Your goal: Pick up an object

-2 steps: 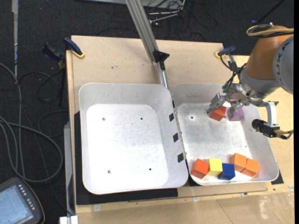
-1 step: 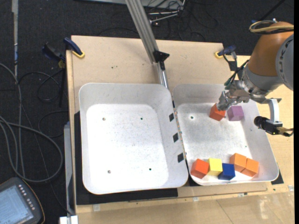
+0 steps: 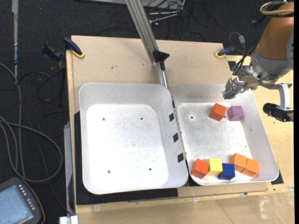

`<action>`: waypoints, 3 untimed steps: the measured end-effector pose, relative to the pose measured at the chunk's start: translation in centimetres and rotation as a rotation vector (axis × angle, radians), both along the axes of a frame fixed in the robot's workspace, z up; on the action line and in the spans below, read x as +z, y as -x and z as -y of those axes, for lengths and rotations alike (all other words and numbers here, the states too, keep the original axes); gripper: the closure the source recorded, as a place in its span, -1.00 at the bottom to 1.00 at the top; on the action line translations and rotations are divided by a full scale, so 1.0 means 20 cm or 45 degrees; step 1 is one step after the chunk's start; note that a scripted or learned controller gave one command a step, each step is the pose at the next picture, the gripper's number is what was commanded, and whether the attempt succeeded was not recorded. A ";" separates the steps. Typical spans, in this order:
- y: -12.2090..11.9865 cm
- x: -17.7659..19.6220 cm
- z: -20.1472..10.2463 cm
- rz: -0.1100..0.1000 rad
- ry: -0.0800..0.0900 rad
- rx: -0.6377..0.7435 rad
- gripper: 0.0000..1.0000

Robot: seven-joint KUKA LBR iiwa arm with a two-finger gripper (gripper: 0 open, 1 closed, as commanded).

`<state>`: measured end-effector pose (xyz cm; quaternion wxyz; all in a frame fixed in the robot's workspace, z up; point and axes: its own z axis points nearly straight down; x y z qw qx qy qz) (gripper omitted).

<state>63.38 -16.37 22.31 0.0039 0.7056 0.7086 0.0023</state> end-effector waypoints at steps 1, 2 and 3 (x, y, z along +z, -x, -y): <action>-0.01 0.27 0.00 0.000 0.000 -0.001 1.00; -0.04 0.19 -0.25 -0.012 -0.004 0.004 1.00; -0.04 0.12 -0.50 -0.013 -0.005 0.005 1.00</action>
